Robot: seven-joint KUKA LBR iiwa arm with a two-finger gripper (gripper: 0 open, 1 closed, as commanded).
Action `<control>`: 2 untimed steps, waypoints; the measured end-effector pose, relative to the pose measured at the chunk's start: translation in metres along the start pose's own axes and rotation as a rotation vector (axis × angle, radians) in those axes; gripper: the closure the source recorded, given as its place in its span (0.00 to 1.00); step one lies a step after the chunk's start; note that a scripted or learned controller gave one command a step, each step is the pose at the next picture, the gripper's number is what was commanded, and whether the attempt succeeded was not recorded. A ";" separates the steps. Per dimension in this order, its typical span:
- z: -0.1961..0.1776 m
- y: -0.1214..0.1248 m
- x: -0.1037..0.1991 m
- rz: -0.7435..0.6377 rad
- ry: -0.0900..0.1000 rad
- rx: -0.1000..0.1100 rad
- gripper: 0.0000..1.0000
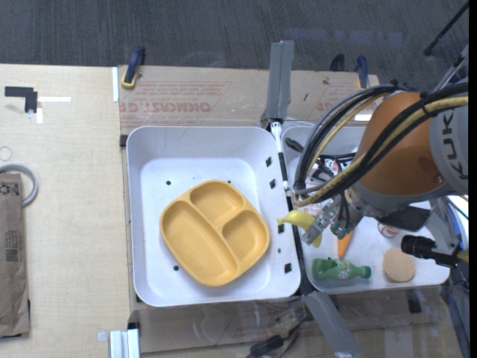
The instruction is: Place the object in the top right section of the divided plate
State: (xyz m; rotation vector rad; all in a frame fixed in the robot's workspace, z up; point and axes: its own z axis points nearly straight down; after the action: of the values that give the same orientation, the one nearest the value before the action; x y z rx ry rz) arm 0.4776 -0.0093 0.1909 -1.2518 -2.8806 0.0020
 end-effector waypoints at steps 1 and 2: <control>0.000 0.046 0.048 -0.576 -0.001 -0.001 1.00; 0.083 0.082 0.082 -0.354 -0.010 -0.009 1.00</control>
State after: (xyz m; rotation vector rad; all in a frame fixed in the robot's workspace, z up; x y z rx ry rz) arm 0.4815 0.1071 0.1074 -0.7276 -3.0679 -0.0048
